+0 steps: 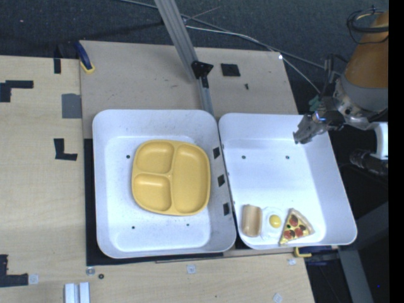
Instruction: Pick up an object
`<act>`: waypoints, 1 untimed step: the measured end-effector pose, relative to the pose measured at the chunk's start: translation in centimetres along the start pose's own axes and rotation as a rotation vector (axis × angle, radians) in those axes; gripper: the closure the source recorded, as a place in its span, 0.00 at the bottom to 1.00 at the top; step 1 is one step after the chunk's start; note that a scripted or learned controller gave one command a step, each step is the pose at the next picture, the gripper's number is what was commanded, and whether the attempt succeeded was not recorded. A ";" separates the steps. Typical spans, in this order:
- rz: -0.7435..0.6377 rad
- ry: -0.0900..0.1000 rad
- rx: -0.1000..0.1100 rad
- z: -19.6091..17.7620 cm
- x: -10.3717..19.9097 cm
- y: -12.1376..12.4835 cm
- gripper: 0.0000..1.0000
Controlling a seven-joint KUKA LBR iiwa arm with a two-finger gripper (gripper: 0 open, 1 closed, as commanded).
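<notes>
In the right bin (278, 169), along its near edge, lie three toy foods: a tan bread roll (251, 220), a fried egg (274, 221) and a pizza slice (296, 225). My gripper (307, 131) hovers over the far right corner of that bin, well away from the foods. Nothing shows between its fingers. The arm's orange band (372, 55) rises at the right of the view.
The left bin (113, 169) holds a yellow divided plate (170, 177). A grey metal pole (180, 30) slants down to the gap between the bins. Cables run over the dark floor behind the bench. A blue and yellow clip (84, 57) lies at the bench's far left corner.
</notes>
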State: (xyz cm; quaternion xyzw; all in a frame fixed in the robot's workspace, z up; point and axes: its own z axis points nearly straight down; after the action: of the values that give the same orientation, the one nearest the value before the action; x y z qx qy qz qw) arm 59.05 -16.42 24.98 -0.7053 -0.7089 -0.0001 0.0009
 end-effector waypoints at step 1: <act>-0.001 0.000 0.000 0.2 5.2 -0.6 1.00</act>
State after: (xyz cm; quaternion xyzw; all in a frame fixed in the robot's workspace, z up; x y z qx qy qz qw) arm 58.39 -11.18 24.80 -0.7051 -0.7091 0.0000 0.0010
